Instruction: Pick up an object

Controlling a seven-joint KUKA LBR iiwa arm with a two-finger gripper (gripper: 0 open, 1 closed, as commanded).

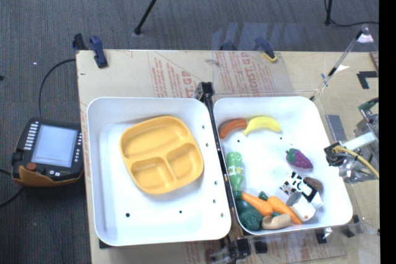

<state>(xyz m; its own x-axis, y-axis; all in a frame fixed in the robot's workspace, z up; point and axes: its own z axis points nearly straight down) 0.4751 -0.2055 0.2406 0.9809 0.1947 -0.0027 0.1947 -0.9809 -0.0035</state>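
Well, the gripper sits just past the right rim of the right bin, and I can't make out whether it's spread or closed. The closest toy is the grapes, inside that bin. A carrot lies at the near edge, and a banana and a sausage are at the far side. The left bin has a yellow tray.

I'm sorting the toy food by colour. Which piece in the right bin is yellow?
The curved banana at the right bin's far edge, beside the reddish sausage; no other piece there is yellow.
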